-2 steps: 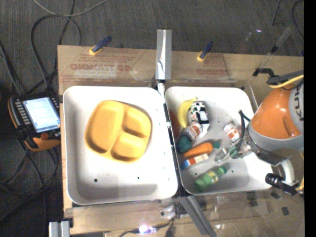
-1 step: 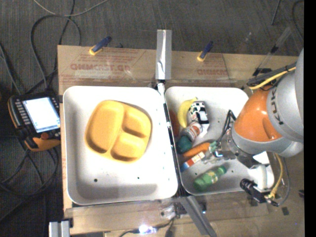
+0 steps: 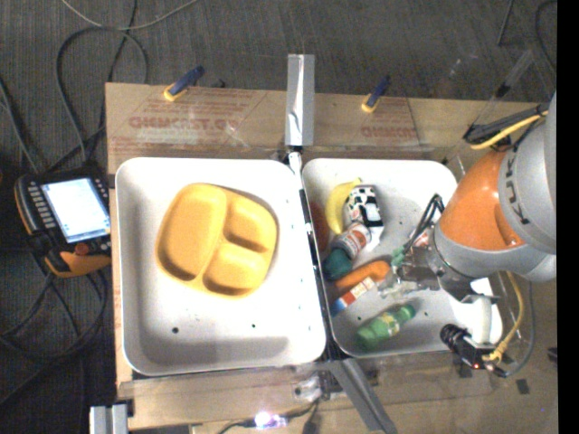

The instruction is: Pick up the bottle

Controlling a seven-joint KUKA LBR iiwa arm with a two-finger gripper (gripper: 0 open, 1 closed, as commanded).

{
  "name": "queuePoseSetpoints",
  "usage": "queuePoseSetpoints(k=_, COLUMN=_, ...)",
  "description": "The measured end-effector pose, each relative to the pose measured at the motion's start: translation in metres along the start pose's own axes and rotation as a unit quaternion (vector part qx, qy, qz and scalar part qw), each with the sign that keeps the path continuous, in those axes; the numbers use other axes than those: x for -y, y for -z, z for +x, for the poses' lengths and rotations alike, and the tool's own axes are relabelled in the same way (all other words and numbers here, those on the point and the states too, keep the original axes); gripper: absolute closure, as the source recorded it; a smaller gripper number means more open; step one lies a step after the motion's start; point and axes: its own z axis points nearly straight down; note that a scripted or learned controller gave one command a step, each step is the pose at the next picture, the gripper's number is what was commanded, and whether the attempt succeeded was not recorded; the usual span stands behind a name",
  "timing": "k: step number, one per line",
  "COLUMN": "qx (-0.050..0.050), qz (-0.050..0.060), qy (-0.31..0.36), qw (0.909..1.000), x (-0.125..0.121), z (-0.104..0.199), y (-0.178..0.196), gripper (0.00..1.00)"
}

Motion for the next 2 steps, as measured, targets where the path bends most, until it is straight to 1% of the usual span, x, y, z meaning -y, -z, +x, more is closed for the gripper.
queuePoseSetpoints(k=1, qx=-0.001, qz=0.002, qy=-0.046, qw=0.9989, x=0.002, z=0.012, y=-0.012, gripper=1.0)
queuePoseSetpoints(k=2, qx=0.0, qz=0.0, qy=-0.062, qw=0.9981, x=0.001, z=0.01, y=0.011, gripper=1.0)
